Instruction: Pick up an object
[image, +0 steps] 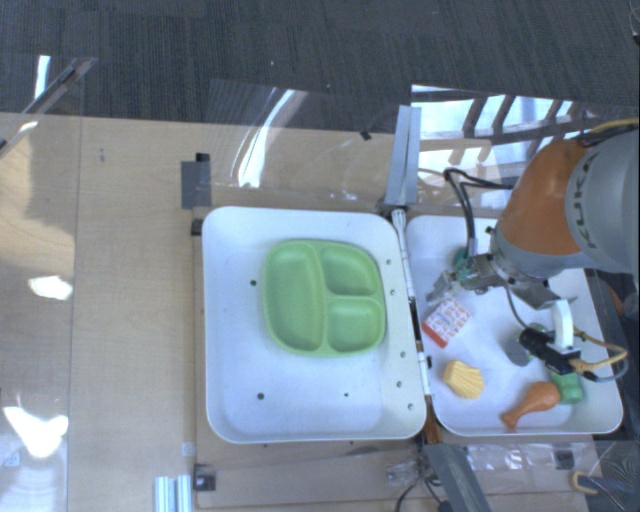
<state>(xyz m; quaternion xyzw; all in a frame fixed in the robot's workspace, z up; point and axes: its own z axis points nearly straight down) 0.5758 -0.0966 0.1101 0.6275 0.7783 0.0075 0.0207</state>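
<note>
My claw (462, 272) hangs in the right bin (600, 425), just above the red-and-white packet (447, 321); its opening state cannot be determined. Nothing is lifted. The pick remains to be done.

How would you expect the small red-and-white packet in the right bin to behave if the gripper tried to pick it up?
The red-and-white packet looks thin and flat against the right bin floor, so fingers would probably struggle to get under it. It seems likely to be light and somewhat floppy, perhaps sliding when nudged. Being flat, it should not roll. The gripper is just above it.
</note>
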